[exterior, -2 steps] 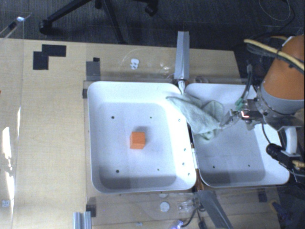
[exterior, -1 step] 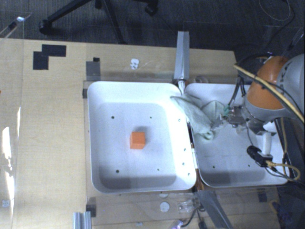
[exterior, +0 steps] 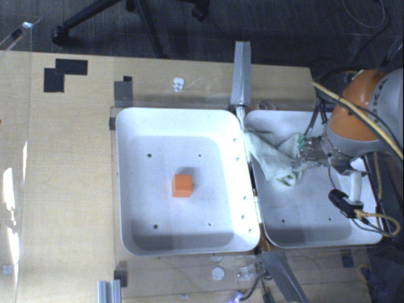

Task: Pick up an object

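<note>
An orange cube lies near the middle of the left bin. A crumpled white and pale green cloth lies in the upper left part of the right bin, draped against the wall between the two bins. My gripper is low in the right bin, at the cloth's right edge and touching it. The cloth looks bunched up toward the gripper there. The wrist and its cables hide the contact point.
The arm's orange band and grey body hang over the right bin's right side. A black cable with a connector dangles over that bin. A metal post stands behind the gap between the bins.
</note>
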Action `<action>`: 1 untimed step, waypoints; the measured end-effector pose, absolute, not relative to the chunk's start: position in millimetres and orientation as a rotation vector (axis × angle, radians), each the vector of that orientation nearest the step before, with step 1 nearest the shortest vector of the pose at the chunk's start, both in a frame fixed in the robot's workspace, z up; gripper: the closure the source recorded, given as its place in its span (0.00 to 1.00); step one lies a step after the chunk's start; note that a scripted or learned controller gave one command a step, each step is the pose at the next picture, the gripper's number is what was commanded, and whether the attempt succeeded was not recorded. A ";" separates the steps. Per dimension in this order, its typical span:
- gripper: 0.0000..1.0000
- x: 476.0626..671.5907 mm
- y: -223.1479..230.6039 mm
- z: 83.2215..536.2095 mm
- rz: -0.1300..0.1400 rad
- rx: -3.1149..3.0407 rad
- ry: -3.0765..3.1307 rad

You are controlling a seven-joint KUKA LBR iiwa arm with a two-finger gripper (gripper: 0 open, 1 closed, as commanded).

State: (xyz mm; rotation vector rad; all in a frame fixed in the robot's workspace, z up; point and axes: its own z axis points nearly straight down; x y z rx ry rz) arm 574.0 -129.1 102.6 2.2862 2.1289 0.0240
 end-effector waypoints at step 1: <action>1.00 619.7 -93.1 207.7 0.004 2.395 2.028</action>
